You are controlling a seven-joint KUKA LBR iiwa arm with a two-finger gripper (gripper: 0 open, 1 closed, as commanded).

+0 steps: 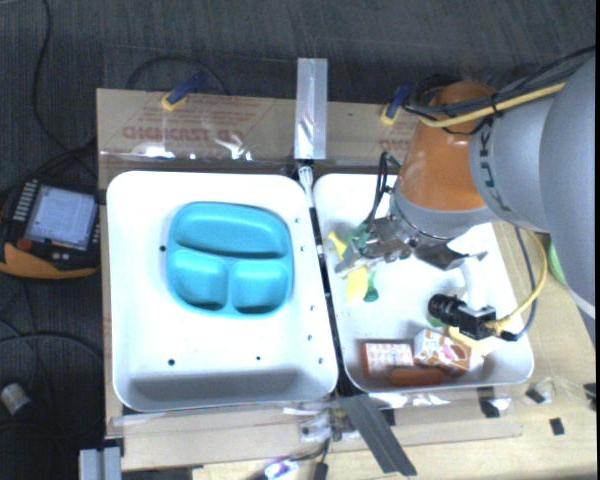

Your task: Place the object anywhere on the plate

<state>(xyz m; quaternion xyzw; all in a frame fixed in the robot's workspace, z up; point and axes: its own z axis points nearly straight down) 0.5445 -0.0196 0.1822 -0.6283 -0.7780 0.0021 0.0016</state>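
While the tool (365,251) sits low over the yellow-green object (358,283) in the right bin (500,363), I judge pickup underway; its grip I cannot tell. Next, I must lift and carry it to the blue plate (230,258).

This is a robotics lab or test cell. Just left of the gripper (365,248) two white bins (130,368) sit on a plywood bench (220,123) held with clamps (183,92). Far to its left, a teach pendant (45,228) and loose cables (20,338) lie on dark carpet.
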